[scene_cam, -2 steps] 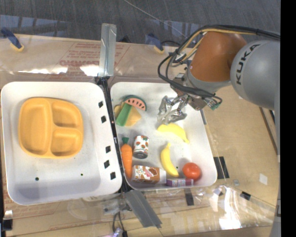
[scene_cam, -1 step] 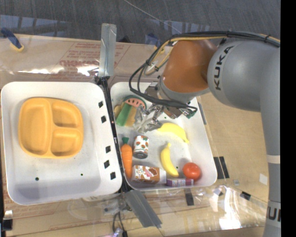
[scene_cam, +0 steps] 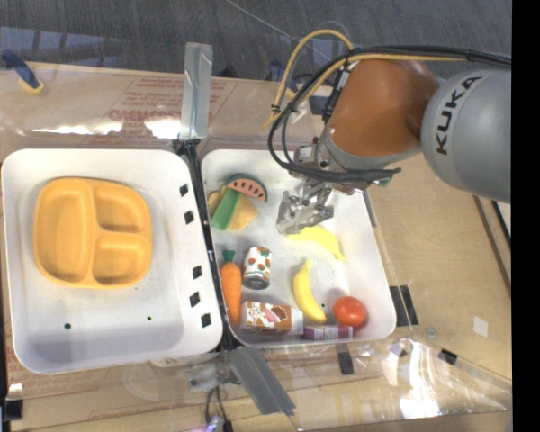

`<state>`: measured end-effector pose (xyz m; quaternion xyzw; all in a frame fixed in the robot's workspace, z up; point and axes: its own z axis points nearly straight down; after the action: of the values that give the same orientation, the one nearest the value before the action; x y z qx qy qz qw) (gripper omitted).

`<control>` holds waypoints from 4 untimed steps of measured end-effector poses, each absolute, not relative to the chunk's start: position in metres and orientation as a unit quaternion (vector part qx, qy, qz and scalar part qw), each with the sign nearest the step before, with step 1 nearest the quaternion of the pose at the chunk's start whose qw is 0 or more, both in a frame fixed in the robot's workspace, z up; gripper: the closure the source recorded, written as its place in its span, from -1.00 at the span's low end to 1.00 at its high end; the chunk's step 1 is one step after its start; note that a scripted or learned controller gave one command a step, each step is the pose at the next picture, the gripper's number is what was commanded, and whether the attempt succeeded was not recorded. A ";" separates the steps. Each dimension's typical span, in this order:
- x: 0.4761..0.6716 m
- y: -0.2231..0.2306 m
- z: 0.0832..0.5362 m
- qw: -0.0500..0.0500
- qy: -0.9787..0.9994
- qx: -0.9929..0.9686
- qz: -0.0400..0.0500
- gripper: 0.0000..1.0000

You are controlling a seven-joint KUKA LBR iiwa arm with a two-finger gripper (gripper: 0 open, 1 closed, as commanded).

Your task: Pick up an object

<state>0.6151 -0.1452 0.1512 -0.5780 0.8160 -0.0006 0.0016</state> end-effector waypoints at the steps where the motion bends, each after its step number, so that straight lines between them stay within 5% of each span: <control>1: 0.530 -0.114 0.120 -0.001 0.752 -0.660 0.002 1.00; 2: 0.601 -0.097 0.094 0.002 0.762 -0.648 -0.002 1.00; 3: 0.570 -0.179 0.155 0.001 0.667 -0.745 -0.001 1.00; 4: 0.486 -0.144 0.098 0.008 0.633 -0.774 -0.013 1.00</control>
<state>0.4859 -0.1438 0.0982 -0.7738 0.6332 -0.0131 0.0078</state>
